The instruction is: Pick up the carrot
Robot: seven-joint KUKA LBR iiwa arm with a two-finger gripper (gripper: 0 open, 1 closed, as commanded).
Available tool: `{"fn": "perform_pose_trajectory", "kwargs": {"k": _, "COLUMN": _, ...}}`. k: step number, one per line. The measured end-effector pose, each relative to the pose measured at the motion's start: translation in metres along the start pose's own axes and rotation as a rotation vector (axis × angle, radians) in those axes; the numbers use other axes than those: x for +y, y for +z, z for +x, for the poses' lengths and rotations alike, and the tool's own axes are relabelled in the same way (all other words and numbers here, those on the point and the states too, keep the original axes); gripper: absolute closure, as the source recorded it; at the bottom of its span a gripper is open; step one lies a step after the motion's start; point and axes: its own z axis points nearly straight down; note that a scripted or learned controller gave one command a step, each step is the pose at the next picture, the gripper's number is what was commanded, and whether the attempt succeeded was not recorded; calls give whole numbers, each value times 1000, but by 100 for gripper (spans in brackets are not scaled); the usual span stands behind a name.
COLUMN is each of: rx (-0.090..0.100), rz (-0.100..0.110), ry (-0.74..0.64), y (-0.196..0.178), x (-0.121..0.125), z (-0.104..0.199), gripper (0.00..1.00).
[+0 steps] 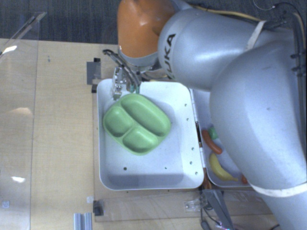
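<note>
1. Wooden bench (53, 128) carries two white bins.
2. Gripper (122, 86) hangs over the left bin's (144, 176) far corner, just above a green divided plate (137, 122); its opening cannot be told.
3. Carrot (211, 142) lies in the right bin (203, 104), beside a banana (220, 169).

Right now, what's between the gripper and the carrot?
In the camera view, the green three-compartment plastic plate lies between the gripper, at the left bin's far edge, and the orange carrot in the right bin, along with the bins' adjoining walls.

Even overhead light, slightly soft focus
</note>
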Motion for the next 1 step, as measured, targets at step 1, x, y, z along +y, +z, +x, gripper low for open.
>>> {"fn": "perform_pose_trajectory", "kwargs": {"k": 1, "rx": -2, "rz": 0, "ry": -248, "y": -118, "x": 1, "z": 6, "gripper": 100}}
